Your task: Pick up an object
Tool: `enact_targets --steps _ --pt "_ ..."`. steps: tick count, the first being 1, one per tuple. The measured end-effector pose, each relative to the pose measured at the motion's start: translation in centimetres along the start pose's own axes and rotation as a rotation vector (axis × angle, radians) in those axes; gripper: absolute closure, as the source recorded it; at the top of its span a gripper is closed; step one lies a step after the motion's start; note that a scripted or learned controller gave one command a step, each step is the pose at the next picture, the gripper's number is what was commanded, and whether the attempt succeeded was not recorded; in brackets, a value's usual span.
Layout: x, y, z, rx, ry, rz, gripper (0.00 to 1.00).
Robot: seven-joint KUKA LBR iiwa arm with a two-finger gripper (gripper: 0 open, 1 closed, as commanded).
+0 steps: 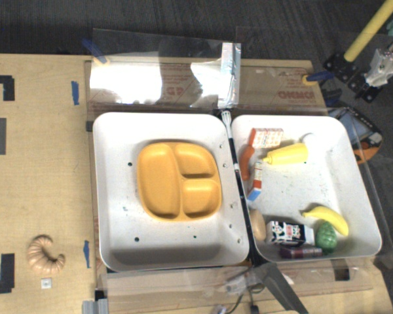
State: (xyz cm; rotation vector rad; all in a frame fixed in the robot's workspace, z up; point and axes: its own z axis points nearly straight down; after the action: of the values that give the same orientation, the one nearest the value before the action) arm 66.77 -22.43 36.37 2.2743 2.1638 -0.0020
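Camera view: left bin holds a yellow divided tray. Right bin holds a yellow bottle, red-white box, banana touching a green ball, and a black-white carton beside them. A croissant-like toy lies on the bench.

Right bin's middle open; banana seemingly crowds corner.

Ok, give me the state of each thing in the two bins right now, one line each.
Yellow divided tray: flat, right way up, left bin.
Mustard bottle: on its side, right bin.
Banana: lying flat beside the green object.
Small red-and-white box: lying in the far corner.
Black-and-white carton: lying by the near wall.
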Motion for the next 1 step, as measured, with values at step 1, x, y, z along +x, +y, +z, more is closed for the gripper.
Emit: enact_targets --steps 1 --pt "2.34 -0.2 7.43 0.011 0.005 -0.146 1.0"
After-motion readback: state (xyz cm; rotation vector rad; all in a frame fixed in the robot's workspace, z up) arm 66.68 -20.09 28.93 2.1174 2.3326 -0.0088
